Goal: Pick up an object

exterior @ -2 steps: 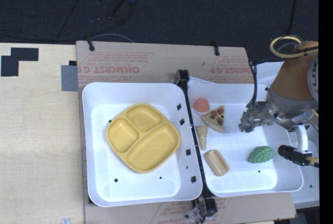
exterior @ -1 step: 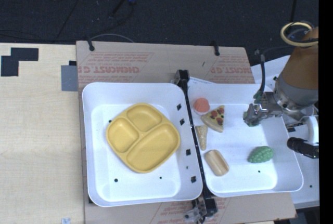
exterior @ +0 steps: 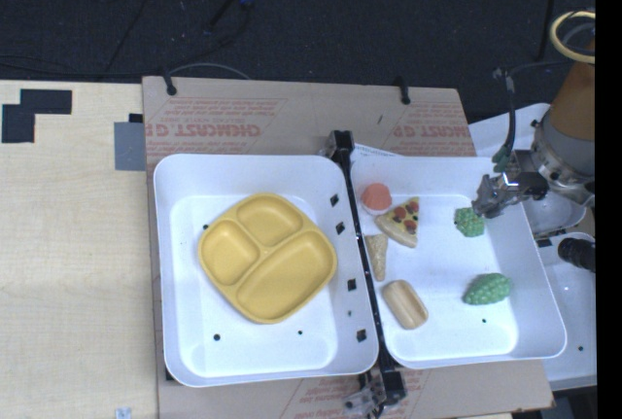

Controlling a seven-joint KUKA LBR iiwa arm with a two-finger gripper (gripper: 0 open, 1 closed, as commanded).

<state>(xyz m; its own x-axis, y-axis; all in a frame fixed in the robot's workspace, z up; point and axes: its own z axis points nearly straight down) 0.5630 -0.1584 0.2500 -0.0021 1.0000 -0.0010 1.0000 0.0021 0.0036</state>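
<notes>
Claw (exterior: 483,203) at green broccoli (exterior: 469,223), grip state unclear; mirrored "CHEMCRZT" lettering on cardboard (exterior: 209,127) behind bins.

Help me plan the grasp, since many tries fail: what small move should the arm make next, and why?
Probably a short straight descent onto the small green broccoli piece. The gripper sits right at its upper right edge in the right bin, and nothing is seen held. The pizza slice lies well apart, so there is room.

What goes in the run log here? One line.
gripper at right bin, beside small green toy | grasp unconfirmed | yellow tray in left bin
</notes>
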